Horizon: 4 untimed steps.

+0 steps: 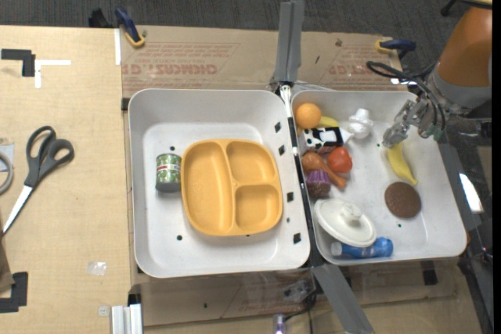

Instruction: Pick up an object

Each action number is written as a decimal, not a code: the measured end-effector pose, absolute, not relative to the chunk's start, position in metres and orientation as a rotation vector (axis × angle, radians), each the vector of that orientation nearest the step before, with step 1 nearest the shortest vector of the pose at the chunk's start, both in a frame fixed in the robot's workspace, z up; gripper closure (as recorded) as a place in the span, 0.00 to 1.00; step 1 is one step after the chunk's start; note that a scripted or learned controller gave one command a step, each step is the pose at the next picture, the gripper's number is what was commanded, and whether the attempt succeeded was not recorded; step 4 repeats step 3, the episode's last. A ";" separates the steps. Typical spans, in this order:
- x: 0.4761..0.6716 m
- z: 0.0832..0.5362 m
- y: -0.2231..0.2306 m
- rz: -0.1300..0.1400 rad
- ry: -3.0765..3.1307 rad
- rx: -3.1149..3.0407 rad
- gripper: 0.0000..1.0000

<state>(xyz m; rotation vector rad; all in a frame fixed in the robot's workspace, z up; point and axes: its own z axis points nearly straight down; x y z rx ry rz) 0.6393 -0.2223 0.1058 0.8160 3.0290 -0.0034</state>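
Observation:
My gripper [398, 133] hangs over the far right part of the right bin [450, 242], just above the upper end of a yellow banana [401, 165]. A brown round cookie [402, 199] lies in front of the banana. A white crumpled piece [360, 123] sits to the gripper's left. At the bin's left side are an orange [308, 115], a black-and-white item [323, 138], a red tomato [340, 159] and a purple piece [318, 184]. A white lid with a knob [347, 221] and a blue bottle [366, 249] lie at the front.
The left bin [149, 238] holds a yellow divided plate [232, 186] and a small green can [167, 171]. Scissors [39, 160] lie on the wooden bench at the left. A grey divider bar [290, 47] runs between the bins at the back.

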 end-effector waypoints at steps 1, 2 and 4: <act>0.630 0.225 -0.169 -0.001 2.968 1.026 1.00; 0.602 0.091 -0.211 0.001 3.104 0.473 1.00; 0.601 0.091 -0.211 0.001 3.104 0.473 0.00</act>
